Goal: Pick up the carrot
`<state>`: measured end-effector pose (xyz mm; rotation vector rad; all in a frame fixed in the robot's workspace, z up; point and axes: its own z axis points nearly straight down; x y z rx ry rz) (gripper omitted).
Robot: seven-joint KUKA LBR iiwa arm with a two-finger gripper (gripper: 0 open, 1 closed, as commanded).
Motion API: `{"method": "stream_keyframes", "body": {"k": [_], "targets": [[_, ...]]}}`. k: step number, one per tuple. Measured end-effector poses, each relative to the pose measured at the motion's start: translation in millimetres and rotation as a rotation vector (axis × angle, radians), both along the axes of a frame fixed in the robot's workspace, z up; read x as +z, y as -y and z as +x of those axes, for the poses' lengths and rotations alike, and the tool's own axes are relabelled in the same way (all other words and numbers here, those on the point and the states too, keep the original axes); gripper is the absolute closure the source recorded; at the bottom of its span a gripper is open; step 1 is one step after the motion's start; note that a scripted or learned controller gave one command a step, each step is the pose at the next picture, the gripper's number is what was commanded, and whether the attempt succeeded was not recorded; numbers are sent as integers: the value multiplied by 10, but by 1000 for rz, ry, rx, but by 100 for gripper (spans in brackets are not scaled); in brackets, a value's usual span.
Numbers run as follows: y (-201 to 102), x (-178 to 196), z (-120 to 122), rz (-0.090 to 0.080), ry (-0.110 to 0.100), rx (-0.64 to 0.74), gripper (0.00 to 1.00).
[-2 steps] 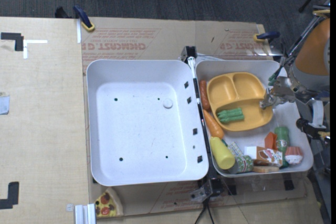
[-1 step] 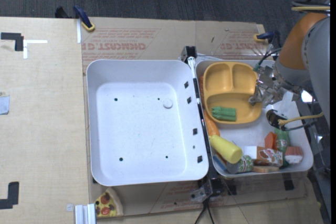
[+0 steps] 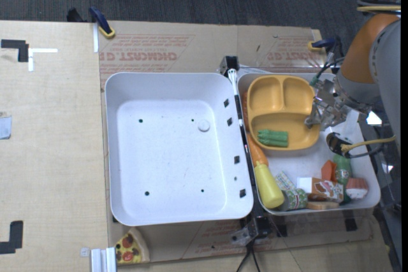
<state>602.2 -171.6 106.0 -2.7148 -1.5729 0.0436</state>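
The carrot (image 3: 254, 150), a slim orange piece, lies in the right bin (image 3: 373, 185) along its left wall, squeezed between that wall and the yellow divided plate (image 3: 280, 99). Its lower end meets a yellow bottle (image 3: 269, 186). My gripper (image 3: 319, 116) hangs over the plate's right rim, well to the right of the carrot and apart from it, with nothing seen in its grasp. The grey arm with its orange band (image 3: 370, 48) comes in from the upper right.
A green toy vegetable (image 3: 273, 137) lies on the plate's front section. Several toy foods and packets (image 3: 328, 188) crowd the right bin's front right corner. The left bin (image 3: 172, 143) holds one small white disc (image 3: 203, 126). A pizza-slice toy (image 3: 129, 248) lies on the bench.
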Motion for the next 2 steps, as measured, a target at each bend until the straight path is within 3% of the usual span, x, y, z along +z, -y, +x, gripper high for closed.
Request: {"method": "stream_keyframes", "body": {"k": [2], "targets": [[27,152,-28,-6,-13,5,100]]}}
